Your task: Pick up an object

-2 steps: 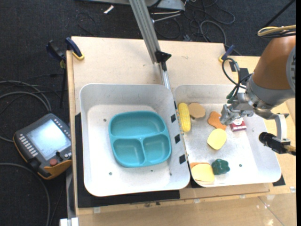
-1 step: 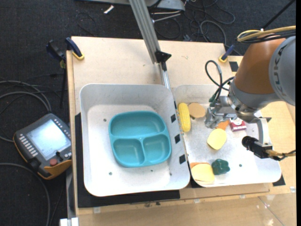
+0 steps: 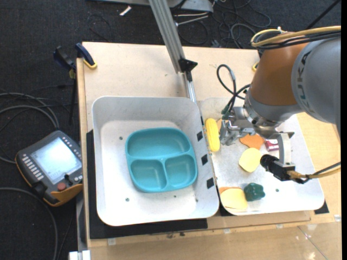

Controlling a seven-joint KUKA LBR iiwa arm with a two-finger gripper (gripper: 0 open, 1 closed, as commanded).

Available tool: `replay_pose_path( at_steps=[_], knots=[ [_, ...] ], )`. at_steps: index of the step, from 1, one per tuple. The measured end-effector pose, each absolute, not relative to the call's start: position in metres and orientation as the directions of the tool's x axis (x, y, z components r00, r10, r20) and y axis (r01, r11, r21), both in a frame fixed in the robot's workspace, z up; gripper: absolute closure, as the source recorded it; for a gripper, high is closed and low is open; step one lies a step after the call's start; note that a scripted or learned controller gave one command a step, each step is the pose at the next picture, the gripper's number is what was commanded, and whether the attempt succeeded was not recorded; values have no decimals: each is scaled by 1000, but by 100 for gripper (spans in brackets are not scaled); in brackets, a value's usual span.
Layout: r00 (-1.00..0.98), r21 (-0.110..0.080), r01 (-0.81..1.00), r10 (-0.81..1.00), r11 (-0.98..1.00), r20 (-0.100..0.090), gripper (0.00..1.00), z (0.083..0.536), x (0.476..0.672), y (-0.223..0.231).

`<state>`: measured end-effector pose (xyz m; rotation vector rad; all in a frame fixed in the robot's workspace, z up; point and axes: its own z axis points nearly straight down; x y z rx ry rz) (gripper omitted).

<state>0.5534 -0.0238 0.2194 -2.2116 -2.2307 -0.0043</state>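
Toys in the right bin (image 3: 309,199): yellow banana (image 3: 212,135) by the left wall looks light, stiff, slick plastic, so we'd pinch it across the middle. Gripper (image 3: 234,129) hovers just beside it; we can't tell its opening.

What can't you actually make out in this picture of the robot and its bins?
- Gripper: the arm's wrist covers it from above, so its fingers can't be read.
- Right bin: the arm hides its far part.
- Orange piece: partly under the wrist; shape unclear.
- Green object: too small to identify.
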Motion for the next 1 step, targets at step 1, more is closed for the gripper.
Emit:
replay_pose_path(
  at_steps=[1],
  knots=[
    [-8, 0, 1000, 1000, 8, 2, 100, 215, 558, 34]
  ],
)
